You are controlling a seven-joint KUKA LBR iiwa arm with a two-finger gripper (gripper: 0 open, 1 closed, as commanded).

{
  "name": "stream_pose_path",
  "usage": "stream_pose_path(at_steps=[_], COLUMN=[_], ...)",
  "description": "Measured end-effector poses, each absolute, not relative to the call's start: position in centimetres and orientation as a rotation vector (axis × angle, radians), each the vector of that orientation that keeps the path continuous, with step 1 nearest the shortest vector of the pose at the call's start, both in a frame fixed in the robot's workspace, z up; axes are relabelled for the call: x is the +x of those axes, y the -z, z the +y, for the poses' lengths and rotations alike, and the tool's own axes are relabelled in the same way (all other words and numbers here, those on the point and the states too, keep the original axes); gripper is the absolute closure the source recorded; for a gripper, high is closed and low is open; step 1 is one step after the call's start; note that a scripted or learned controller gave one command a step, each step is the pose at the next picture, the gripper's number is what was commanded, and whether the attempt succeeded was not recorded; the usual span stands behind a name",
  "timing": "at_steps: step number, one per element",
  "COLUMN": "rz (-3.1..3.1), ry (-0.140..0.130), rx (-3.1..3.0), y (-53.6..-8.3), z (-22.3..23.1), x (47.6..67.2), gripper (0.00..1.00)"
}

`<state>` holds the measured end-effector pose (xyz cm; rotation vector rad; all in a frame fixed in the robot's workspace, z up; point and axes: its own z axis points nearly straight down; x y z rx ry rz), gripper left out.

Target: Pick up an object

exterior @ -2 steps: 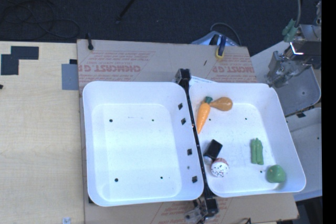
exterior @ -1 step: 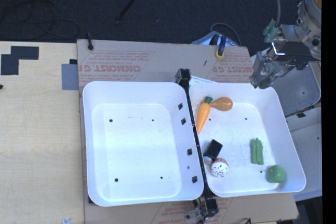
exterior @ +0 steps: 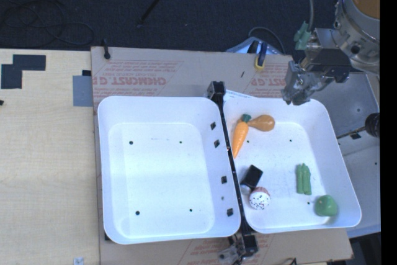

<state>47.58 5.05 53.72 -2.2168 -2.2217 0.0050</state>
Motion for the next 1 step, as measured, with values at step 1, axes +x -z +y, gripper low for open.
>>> stream_pose_path(at_steps=[1], rz=[-2.222], ry=[-0.004], rx=[-2.217], y=[-53.72], z=[7.77], x=[47.58], gripper=[1.00])
